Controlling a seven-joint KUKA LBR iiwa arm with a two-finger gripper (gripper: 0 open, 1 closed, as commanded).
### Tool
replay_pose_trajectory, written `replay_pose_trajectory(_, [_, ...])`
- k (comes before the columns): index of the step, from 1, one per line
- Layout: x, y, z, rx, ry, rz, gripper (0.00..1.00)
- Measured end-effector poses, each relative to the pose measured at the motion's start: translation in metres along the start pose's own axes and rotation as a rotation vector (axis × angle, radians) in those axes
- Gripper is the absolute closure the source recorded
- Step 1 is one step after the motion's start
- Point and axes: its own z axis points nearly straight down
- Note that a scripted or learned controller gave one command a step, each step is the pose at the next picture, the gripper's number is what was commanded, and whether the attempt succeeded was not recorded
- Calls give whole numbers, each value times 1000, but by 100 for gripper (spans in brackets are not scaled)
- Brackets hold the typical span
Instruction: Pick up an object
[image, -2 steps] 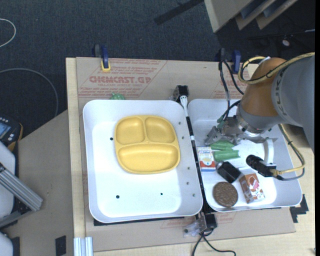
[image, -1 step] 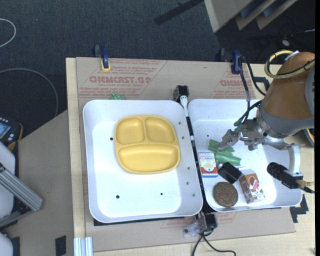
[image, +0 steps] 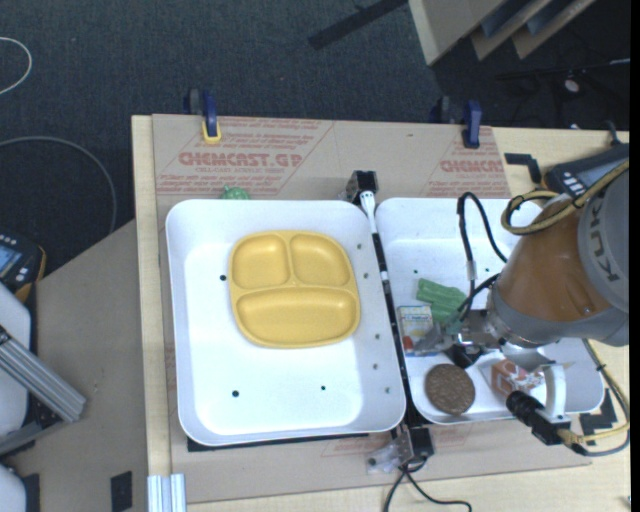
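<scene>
Holding one yellow plate (image: 295, 289), two bins (image: 200, 330)

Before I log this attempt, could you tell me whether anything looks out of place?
One oddity: a small green object lies on the bench board just beyond the left bin, outside both bins. Nothing looks spilled or damaged.

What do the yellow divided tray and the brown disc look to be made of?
The yellow divided tray looks like molded plastic, matte: even color, rounded rims, soft sheen in its three compartments. The brown disc in the right bin has a dull, speckled, grainy face; possibly cork or fiberboard, but the view is too coarse to tell.
</scene>
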Motion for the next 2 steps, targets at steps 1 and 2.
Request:
replay_pose_trajectory(1, [0,0,-2,0,-2,2,0])
replay_pose_trajectory(2, [0,1,-13,-4,-4,2,100])
